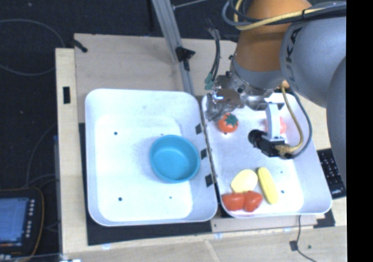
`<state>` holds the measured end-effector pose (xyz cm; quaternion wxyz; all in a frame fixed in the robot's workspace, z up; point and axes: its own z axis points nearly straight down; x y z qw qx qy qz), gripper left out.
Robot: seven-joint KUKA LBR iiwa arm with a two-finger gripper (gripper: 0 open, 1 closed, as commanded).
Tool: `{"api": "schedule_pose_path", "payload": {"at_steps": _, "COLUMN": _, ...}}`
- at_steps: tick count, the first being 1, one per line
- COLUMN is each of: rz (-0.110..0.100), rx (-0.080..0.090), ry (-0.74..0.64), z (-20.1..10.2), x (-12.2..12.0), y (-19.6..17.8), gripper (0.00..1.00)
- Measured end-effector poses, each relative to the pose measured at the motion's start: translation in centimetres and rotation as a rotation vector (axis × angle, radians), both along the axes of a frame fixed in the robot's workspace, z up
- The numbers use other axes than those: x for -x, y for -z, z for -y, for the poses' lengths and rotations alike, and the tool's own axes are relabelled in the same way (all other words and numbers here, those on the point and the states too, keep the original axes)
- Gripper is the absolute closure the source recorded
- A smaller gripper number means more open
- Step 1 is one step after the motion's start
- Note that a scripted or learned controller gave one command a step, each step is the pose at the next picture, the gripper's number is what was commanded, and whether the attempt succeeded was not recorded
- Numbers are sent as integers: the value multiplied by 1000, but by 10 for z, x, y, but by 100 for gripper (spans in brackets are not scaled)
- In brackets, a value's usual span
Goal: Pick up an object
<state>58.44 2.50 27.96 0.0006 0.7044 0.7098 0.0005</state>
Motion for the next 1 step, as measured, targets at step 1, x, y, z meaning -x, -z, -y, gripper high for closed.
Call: {"api": "schedule_pose_path", "payload": {"at_steps": 1, "rz": -2, "rx": -1, "ry": -2, "z": -56, "x": -12, "y": 2, "gripper": 100}}
